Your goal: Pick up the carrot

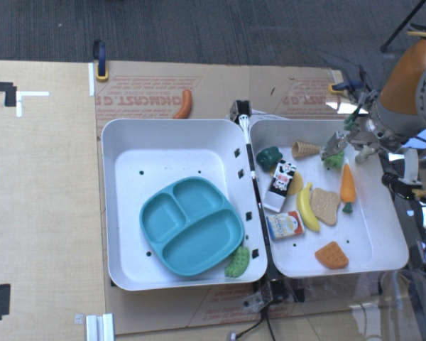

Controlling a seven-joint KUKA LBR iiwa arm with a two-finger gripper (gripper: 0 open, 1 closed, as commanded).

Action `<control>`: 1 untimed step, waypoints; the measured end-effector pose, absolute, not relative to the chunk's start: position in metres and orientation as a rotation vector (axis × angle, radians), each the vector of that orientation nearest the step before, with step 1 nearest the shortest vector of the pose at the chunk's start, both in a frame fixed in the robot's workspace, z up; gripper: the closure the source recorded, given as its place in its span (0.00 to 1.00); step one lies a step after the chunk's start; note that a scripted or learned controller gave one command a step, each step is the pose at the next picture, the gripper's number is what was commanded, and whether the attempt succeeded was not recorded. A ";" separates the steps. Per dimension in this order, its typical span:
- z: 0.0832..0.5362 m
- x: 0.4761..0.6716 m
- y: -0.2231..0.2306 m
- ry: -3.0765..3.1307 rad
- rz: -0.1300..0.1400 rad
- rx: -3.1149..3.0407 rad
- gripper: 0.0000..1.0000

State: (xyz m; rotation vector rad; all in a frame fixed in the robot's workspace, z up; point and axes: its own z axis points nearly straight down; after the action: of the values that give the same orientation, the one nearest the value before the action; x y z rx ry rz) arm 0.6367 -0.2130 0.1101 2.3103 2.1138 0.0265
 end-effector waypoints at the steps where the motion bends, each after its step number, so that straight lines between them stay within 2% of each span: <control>1: 0.091 0.590 -0.204 2.186 -0.004 2.257 0.00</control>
State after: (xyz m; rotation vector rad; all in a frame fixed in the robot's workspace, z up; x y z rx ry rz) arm 0.5899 -0.2040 0.0915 2.2571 2.1862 -0.0035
